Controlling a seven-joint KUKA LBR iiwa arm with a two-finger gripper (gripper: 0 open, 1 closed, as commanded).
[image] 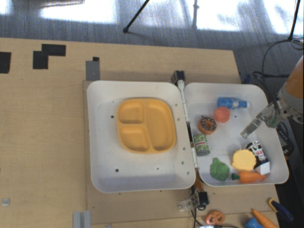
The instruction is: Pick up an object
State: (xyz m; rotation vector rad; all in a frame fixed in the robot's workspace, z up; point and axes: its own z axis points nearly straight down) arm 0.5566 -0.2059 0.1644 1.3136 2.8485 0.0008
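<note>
Currently gripper hangs over right bin's right edge; can't tell its state. Nearest target: yellow toy by front-right corner. Looks light, rigid, smooth plastic; grab across its narrow width.

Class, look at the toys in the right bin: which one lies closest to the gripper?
The black-and-white cow carton, just below the gripper; the blue bottle and orange ball lie farther off.
</note>
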